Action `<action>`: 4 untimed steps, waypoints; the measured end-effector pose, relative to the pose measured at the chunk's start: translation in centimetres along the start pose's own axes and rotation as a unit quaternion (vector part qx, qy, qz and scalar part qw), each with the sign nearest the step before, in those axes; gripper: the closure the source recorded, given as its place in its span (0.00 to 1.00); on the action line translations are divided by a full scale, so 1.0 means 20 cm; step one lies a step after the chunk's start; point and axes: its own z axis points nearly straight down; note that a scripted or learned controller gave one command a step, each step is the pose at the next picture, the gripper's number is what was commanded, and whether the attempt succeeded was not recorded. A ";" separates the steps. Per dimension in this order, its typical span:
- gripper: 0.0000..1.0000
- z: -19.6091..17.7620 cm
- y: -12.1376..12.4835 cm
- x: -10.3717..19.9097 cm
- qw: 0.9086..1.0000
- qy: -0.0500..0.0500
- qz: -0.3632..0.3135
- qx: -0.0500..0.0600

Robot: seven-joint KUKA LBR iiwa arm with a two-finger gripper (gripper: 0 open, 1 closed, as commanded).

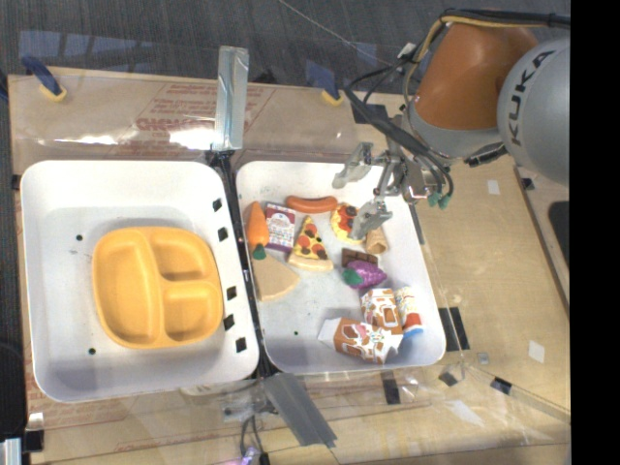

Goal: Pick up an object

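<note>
My gripper (362, 195) hangs over the back right corner of the right bin (300, 332), open, with nothing between its fingers. One fingertip (371, 217) is low beside a small yellow toy (343, 221) and a cone-shaped toy (377, 241). Just left of the gripper lies a red sausage (312, 202). Further left are an orange carrot (256, 229), a red-and-white carton (279, 229) and a pizza slice (310, 244). A purple grape bunch (364, 275) and a tan bread slice (276, 280) lie mid-bin.
Two printed snack boxes (385, 308) (359, 340) sit at the right bin's front right. The left bin (53, 197) holds a yellow divided plate (155, 285). A grey divider (232, 100) stands behind the seam between the bins. Cables trail from the wrist (387, 114).
</note>
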 end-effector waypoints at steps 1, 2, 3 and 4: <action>0.00 0.26 -0.10 0.35 0.992 0.001 -0.123 -0.001; 0.00 0.67 -0.25 0.55 0.998 -0.010 -0.066 0.002; 0.00 0.65 -0.11 0.60 0.997 -0.020 -0.081 0.006; 0.00 0.53 0.20 0.28 0.992 -0.001 0.129 -0.001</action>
